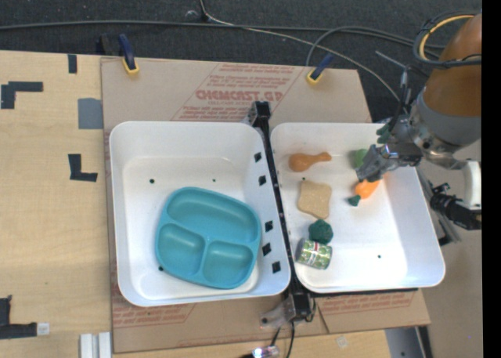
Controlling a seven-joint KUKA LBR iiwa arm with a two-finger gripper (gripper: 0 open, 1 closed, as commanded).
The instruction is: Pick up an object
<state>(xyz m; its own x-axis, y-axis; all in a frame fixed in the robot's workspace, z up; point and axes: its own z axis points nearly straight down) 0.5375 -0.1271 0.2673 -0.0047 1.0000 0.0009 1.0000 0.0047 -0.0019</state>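
The grey arm with its orange band [458,74] reached in over the right-hand shallow white bin [407,254], and its two-finger gripper [374,167] hung above that bin's far right part. Whether the gripper was clenched or released could not be told from the view. Just below the gripper lay a small orange carrot-shaped toy with a green tip [365,189], close against the gripper, though contact could not be made out. A green item [358,157] sat just to the gripper's left, partly hidden.

Further to the gripper's left lay a tan drumstick-shaped toy [308,161], and below that a tan square slice like bread [315,199]. Lower still sat a dark green lumpy toy [320,230] touching a small green-labelled can on its side [315,254]. Well apart, in the left-hand white bin [137,145], rested a light blue plastic tray with three compartments [208,236].
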